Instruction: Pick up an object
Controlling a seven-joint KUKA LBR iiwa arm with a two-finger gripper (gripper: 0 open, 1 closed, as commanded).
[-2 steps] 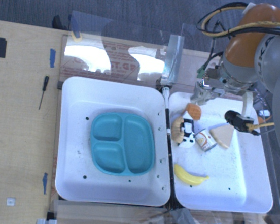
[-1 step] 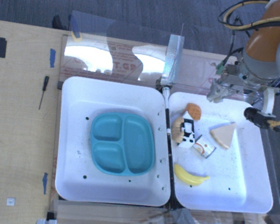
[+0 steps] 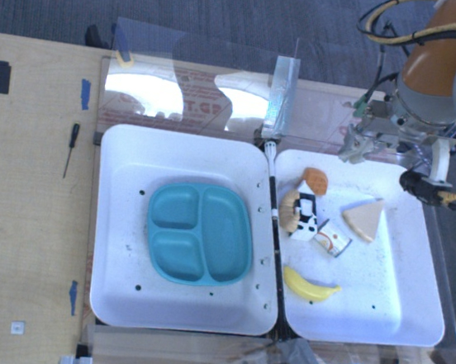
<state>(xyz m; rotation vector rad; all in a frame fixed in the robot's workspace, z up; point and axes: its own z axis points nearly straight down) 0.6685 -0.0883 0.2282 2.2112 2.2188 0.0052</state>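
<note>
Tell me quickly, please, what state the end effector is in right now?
End effector: cannot be told; it hangs above the right bin's far edge.

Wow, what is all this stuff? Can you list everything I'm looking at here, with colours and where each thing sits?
white bins: two, white, side by side on the bench.
divided plate: one, teal, three compartments, in the left bin.
banana: one, yellow, right bin, near its front.
wedge: one, tan, right bin, toward its right side.
orange item: one, orange, right bin, near the back.
small jumble: black, white and tan pieces, too small to identify, right bin beside the divider.
screwdriver: one, dark, on the wooden bench left of the bins.
blue tape: small strips, blue, on the bench.
arm: one, grey with orange band, upper right.
hand: one, metal, above the right bin's back edge.
</note>
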